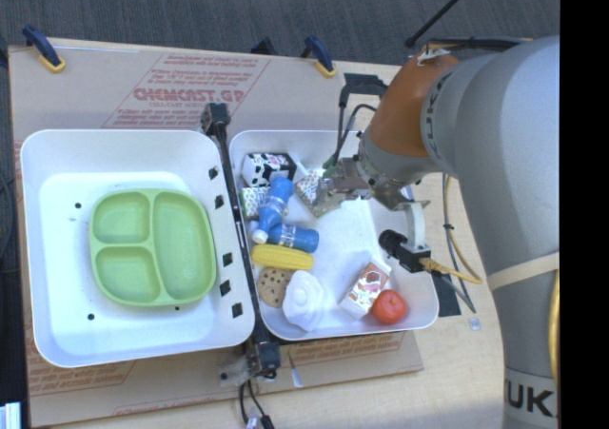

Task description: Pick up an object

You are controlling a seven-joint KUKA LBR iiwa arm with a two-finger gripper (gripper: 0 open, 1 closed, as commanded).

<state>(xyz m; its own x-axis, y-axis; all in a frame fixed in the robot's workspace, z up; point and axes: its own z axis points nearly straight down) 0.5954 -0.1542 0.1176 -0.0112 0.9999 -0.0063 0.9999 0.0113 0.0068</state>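
Left bin (57,313): a green three-compartment plate (152,246) is seen lying flat near its middle.
Right bin (419,308): a cluster of small items is held, mostly along its left and near sides.
Black-and-white item (266,167): placed at the far left corner of the right bin.
Blue bottle (275,211): laid at a slant, with a second blue piece (296,238) just beside it.
Corn cob (283,257): laid flat below the blue pieces.
Cookie (271,286): placed near the left wall, touching the white item (306,302).
Carton (365,288): tilted, touching the red tomato (388,307).
Gripper (328,187): lowered into the far part of the right bin, beside a small patterned packet (308,187); finger spread cannot be told, and no item is seen between the fingers.
Arm (447,123): extended in from the right.
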